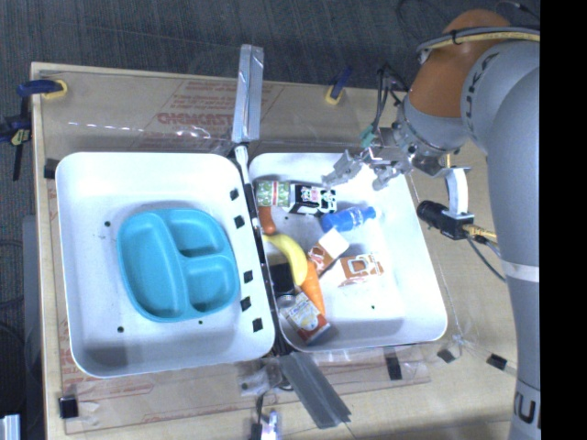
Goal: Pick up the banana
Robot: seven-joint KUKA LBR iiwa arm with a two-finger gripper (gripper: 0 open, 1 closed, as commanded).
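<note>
Bench [138,108]: brown surface with red printing under a clear sheet; it carries two shallow white bins set side by side.
Clamps: a blue and yellow clamp [37,88] sits at the far left corner of the bench; a second blue clamp [339,84] sits on the far edge, right of centre.
Left bin [83,319]: white, with rounded corners. It holds one item.
Tray [177,262]: teal, divided into compartments, lying flat near the middle of the left bin.
Divider [246,246]: the touching rims of the two bins, fitted with small black clips; a grey metal bar [248,90] extends from its far end.
Right bin [404,282]: white, holding a cluster of items along its left side.
Green-labelled package [272,192]: at the far left of the right bin, beside a black and white carton [312,198].
Banana [289,256]: yellow, curved, lying in the left part of the right bin close to the divider, untouched by the pincer.
Carrot [313,287]: orange, just right of the banana and touching it.
Jar [303,315]: small, labelled, at the near end of the cluster.
Blue bottle [347,218]: lying on its side, right of the carton.
White and brown packet [359,268]: lying flat, right of the carrot.
Pincer [359,165]: above the far edge of the right bin, well apart from the banana. Its fingers appear spread, with nothing between them.
Arm [500,108]: grey with an orange band, entering from the right.
</note>
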